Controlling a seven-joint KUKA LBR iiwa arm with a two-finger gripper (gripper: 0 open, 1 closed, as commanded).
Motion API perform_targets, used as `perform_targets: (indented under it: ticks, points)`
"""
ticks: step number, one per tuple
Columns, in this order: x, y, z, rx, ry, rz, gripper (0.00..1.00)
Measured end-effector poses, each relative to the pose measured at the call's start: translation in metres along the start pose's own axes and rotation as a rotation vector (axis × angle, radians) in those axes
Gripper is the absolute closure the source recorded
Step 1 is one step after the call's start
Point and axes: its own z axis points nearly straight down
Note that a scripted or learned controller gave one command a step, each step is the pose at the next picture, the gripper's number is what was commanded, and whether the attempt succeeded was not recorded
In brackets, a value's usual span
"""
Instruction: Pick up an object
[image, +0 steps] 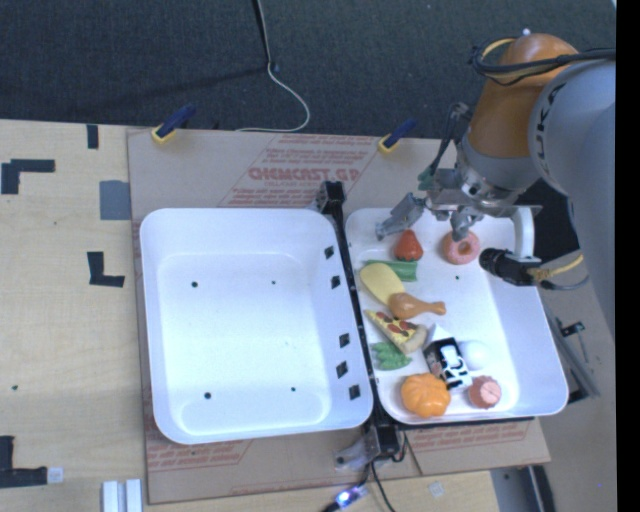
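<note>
Above the right bin (530, 340), gripper (436, 215) spread open between strawberry (407, 245) and donut (461, 249), holding nothing; descent risks closing on bare floor.

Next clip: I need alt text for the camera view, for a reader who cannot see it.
A grey and orange robot arm reaches from the right, its end effector hovering over the far end of the right bin, above a strawberry and a pink donut. Nearer lie a chicken drumstick, a pizza slice and an orange.
</note>
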Motion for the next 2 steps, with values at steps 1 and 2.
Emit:
perform_targets:
  ticks: [1,2]
  points:
    - [-0.022,0.023,0.092,0.008,-0.001,0.001,0.0]
    - [-0.037,0.027,-0.081,-0.018,-0.005,0.0,0.0]
